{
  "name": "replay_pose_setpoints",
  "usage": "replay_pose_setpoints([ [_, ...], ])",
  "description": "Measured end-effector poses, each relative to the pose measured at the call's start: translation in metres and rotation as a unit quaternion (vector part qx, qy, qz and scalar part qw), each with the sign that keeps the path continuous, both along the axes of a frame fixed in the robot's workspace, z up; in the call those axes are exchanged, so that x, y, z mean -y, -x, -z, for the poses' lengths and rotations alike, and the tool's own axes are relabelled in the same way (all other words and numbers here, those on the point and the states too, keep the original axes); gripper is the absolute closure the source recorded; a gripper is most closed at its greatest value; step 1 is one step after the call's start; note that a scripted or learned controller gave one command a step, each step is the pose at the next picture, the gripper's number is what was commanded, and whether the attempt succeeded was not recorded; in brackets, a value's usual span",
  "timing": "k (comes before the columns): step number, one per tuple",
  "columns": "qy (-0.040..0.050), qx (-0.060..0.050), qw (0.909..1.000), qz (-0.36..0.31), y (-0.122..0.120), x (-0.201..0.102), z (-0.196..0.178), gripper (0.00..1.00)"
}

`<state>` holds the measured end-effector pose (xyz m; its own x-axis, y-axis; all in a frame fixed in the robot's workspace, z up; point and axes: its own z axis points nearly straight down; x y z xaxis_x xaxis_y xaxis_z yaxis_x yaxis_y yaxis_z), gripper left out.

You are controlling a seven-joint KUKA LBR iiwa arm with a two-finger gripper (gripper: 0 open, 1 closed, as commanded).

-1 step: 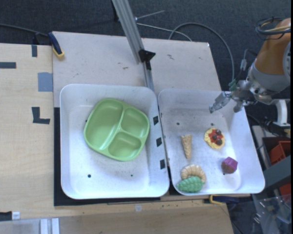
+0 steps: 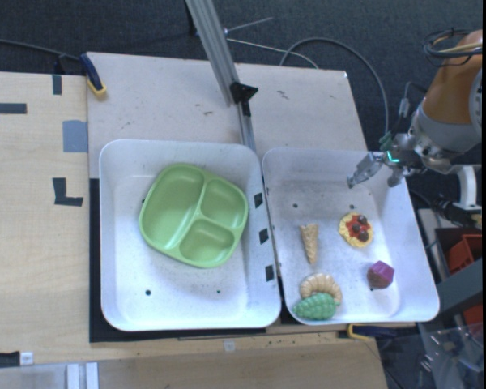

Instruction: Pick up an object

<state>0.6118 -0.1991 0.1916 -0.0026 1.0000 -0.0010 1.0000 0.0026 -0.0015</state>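
Note:
The right white bin (image 2: 292,177) holds several toy foods: a tan cone (image 2: 309,241), a round yellow tart with red berries (image 2: 356,229), a purple fruit (image 2: 380,275), a beige croissant-like piece (image 2: 319,284) and a green bumpy piece (image 2: 316,305). My gripper (image 2: 377,171) hovers over the bin's far right corner, above and to the right of the tart. Its two fingers are spread apart, open, with nothing between them.
The left white bin (image 2: 117,217) holds a green divided plate (image 2: 194,215). A metal pole (image 2: 215,43) slants down to the seam between the bins. The arm's grey and orange body (image 2: 454,96) fills the upper right.

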Motion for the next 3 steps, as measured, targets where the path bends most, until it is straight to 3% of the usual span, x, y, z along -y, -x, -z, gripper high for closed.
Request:
replay_pose_setpoints([
  [2,-0.0006,-0.003,1.0,0.0,0.003,-0.001,0.098,0.0],
  [3,-0.0002,0.0,1.0,-0.001,0.001,-0.001,0.084,1.0],
])
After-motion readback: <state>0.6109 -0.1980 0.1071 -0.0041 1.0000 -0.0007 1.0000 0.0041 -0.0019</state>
